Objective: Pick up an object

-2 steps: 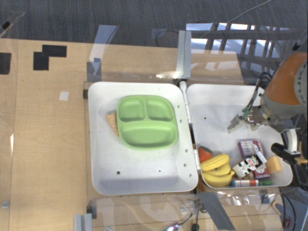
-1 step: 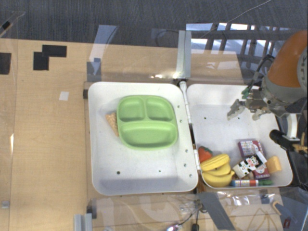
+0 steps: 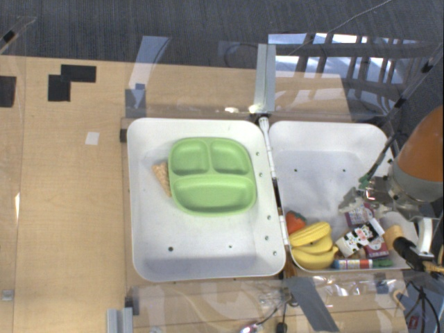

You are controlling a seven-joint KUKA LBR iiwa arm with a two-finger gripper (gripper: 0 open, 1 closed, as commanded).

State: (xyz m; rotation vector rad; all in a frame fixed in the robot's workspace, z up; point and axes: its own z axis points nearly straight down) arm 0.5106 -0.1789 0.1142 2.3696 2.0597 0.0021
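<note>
The gripper (image 3: 362, 201) hangs low over the right bin (image 3: 326, 151), its finger state I cannot tell; bananas (image 3: 312, 245) lie near its front edge; a green tray (image 3: 211, 175) fills the left bin (image 3: 146, 207).

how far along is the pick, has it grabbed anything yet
Done: the grey arm's gripper has reached the right white bin, above the small clutter at its near edge. In hand: nothing visibly lifted. The yellow bananas lie on the bin floor, and the green divided plate sits in the left white bin. Left: closing on an object and lifting it.
</note>
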